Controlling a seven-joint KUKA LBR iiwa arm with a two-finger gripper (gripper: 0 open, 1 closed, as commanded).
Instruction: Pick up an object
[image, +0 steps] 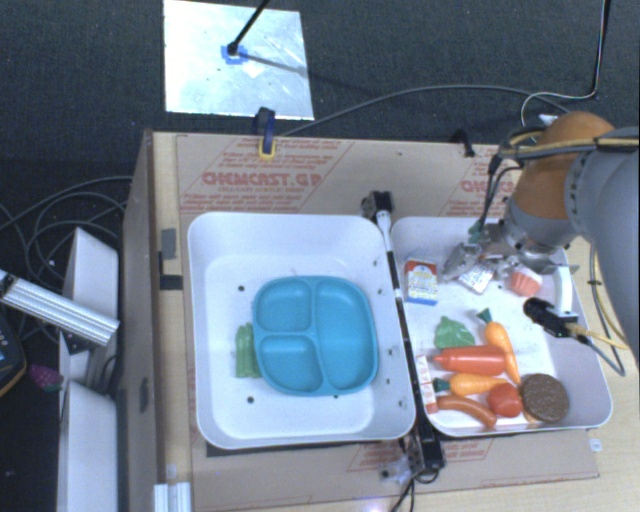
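My pincer (478, 262) sits low over the upper part of the right bin (585, 400), arm coming in from 3 o'clock; I can't tell how far it's open or whether it's got anything, the metal bits blur together w/ a pale item under it. Nearest candidate is the small white-and-red carton (421, 281), just beside the pincer at 9 o'clock, long axis running roughly 12-to-6. At 3 o'clock, a small orange-pink piece (524, 282) close to the wrist. Further off toward 6 o'clock: green toy leaf (455, 332), carrot (500, 346), red sausage (468, 359), brown round cookie (546, 397), packed tight, touching. Left bin (215, 330) holds the blue divided plate (314, 334), well apart. Bin divider wall crowds the carton's far side, I reckon.
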